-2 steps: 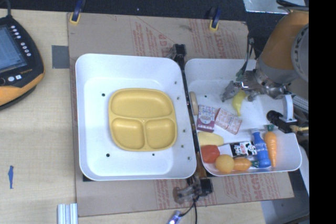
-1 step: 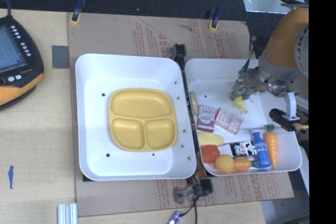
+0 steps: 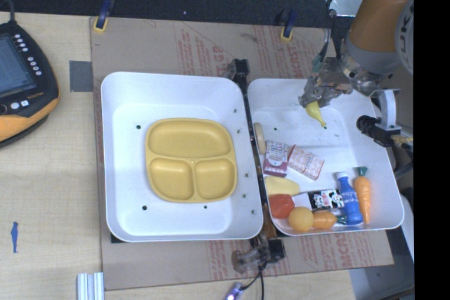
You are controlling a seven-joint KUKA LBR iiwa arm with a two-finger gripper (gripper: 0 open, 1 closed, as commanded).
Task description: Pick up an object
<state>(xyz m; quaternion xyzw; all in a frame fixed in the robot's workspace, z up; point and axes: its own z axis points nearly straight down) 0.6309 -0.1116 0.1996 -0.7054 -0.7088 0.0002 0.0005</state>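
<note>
Item 1: pincer [image 3: 318, 99]. Sits at approx 12 o'clock of the right bin [image 3: 394, 221], low over the floor. A small yellow banana [image 3: 317, 113] hangs from its tips, stem end up between the fingers, free end slanting down toward 5 o'clock. Fingers look nearly closed on that stem end; hold seems thin, at the very tip only.

Item 2: banana. Lower end looks close to or touching the bin floor; you can't tell which from this angle.

Item 3: rest of right bin, 4 to 7 o'clock: two small cartons [image 3: 292, 159], yellow wedge [image 3: 283, 186], tomato [image 3: 281, 206], orange [image 3: 300, 220], blue bottle [image 3: 349, 199], carrot [image 3: 362, 197], black-white pack [image 3: 324, 200]. All well apart from the pincer.

Item 4: left bin [image 3: 112, 151] with a yellow tray [image 3: 190, 159], untouched.

Risks, yr judgement:
- Tip-only grip: banana may pivot or slip out on lift, esp. w/ a fast rise.
- If the low end drags on the floor, friction could pull it free.
- A drop would likely land at 12 o'clock of the right bin, away from the clutter, so retry is easy.
- Bin wall near 12 o'clock: watch for a finger clip if the arm swings back.
</note>
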